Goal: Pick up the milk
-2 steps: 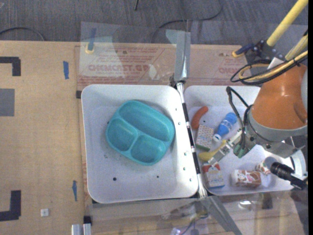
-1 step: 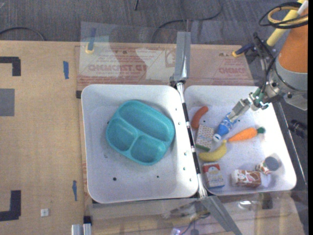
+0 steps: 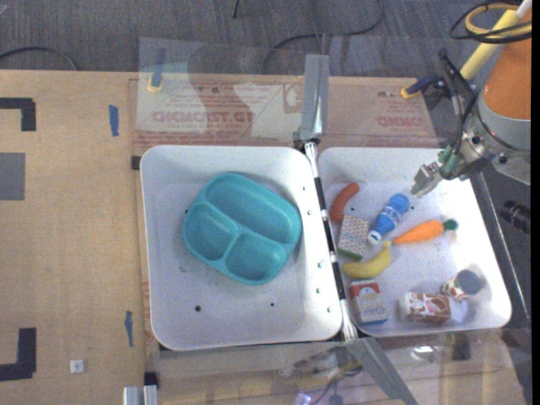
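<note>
- Nearest the camera, along the 6 o'clock wall of the right bin [image 3: 494, 251], lie two small cartons. One is a red-and-white box [image 3: 369, 302] at about 7 o'clock, the other a brown-and-white milk carton [image 3: 426, 308] on its side at about 5 o'clock.
- I take the second for the milk by its shape. Its label is too small to read.
- Just off the milk carton's 1 o'clock corner sits a small grey round thing [image 3: 466, 282], close to it or touching; I cannot tell which.
- Toward the bin's middle a banana [image 3: 369, 264] curves under a patterned packet [image 3: 353, 235]. At their 12 o'clock a reddish sausage [image 3: 343, 201] lies near the dividing wall.
- A blue-and-white bottle [image 3: 390, 217] lies tilted at the centre, with a carrot [image 3: 419, 232] at its 3 o'clock.
- My gripper [image 3: 426, 176] hangs over the bin's 1 o'clock corner, just beyond the bottle's cap and well apart from the milk carton — nothing sits in it that I can see. Wide or narrow, I cannot tell.
- The left bin [image 3: 164, 302] holds a teal divided plate [image 3: 243, 227], near its centre.
</note>
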You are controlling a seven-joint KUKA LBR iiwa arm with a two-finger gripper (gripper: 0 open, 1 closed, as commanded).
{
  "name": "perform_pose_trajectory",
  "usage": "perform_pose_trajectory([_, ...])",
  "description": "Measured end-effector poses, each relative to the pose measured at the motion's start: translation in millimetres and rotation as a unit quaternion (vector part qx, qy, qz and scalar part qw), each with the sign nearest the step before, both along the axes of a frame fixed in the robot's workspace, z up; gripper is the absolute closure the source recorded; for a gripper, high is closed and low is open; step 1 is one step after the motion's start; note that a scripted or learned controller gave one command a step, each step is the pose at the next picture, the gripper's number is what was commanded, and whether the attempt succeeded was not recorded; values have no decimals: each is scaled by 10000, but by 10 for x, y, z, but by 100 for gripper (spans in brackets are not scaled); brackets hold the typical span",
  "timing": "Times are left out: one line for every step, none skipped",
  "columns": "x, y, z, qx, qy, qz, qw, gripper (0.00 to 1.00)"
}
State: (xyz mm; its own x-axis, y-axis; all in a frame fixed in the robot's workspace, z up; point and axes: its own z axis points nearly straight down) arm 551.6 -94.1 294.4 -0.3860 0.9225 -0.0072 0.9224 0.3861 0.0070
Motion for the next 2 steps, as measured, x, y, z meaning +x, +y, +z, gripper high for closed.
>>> perform_pose_trajectory([1,11,-1,1,3,9,10000,0])
perform_pose_trajectory([-604,-413,-847,14,37,706,9975,0])
